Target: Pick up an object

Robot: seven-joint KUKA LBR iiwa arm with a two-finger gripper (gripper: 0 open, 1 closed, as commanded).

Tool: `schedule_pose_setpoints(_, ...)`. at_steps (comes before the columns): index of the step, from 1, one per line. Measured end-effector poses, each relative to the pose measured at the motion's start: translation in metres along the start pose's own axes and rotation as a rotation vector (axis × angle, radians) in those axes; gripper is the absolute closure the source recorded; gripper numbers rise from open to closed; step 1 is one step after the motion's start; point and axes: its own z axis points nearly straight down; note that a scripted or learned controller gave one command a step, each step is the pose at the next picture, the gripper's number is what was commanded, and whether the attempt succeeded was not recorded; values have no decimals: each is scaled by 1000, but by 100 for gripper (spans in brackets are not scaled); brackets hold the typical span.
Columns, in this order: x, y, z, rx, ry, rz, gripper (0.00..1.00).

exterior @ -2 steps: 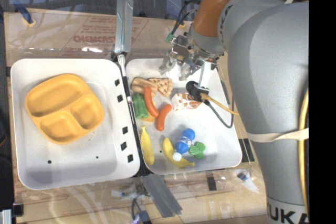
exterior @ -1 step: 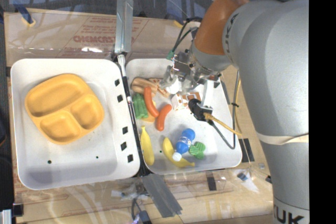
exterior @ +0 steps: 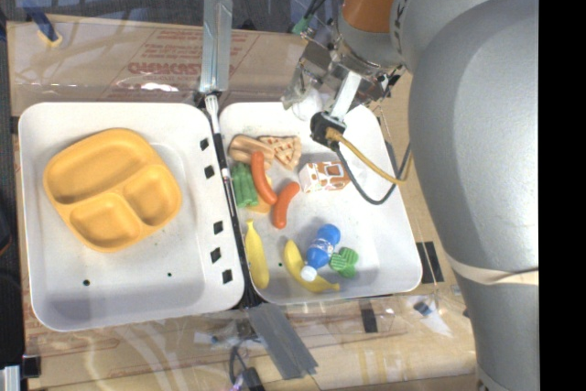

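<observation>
The right bin (exterior: pixel 389 224) holds several toy foods. A pizza slice (exterior: pixel 280 148) lies near the back, with a white and orange carton (exterior: pixel 326 177) to its right. Two orange sausages (exterior: pixel 263 177) (exterior: pixel 283 204) and a green piece (exterior: pixel 244 186) lie in the middle. Two bananas (exterior: pixel 256 257) (exterior: pixel 308 274), a blue bottle (exterior: pixel 321 249) and a small green item (exterior: pixel 344 263) lie at the front. My gripper (exterior: pixel 309 103) hangs over the bin's back edge, above and behind the pizza slice, apart from the toys.
In the left bin (exterior: pixel 55 288) sits a yellow divided plate (exterior: pixel 112 188). A metal divider bar (exterior: pixel 216 41) stands between the bins at the back. The arm's large grey body (exterior: pixel 476 151) covers the right side, and a yellow cable (exterior: pixel 366 165) loops over the right bin.
</observation>
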Motion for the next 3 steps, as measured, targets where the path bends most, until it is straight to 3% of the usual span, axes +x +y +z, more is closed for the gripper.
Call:
schedule_pose_setpoints(1, -51, -81, 42, 9, -6, 63, 100)
schedule_pose_setpoints(2, -31, -38, 79, 8, -7, 64, 100)
schedule_pose_setpoints(3, -112, -93, 104, 9, -5, -20, 100)
